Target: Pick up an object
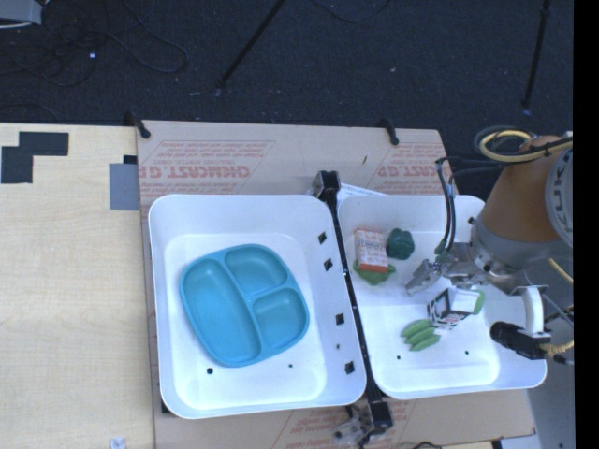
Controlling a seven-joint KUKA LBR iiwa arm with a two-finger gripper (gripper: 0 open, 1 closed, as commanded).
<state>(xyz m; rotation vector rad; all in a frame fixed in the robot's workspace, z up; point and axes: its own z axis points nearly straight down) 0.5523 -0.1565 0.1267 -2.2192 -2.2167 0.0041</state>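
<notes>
Green bean pods (pixel 420 335) lie just below-left of the tool (pixel 447 309), long axis slanting up-right; whether the tool grips anything cannot be determined.

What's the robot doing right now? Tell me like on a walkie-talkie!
End effector low in the right bin, grip state unclear. Green pods just beside it, not seen held. Small box and dark green piece farther back, out of the way.
</notes>
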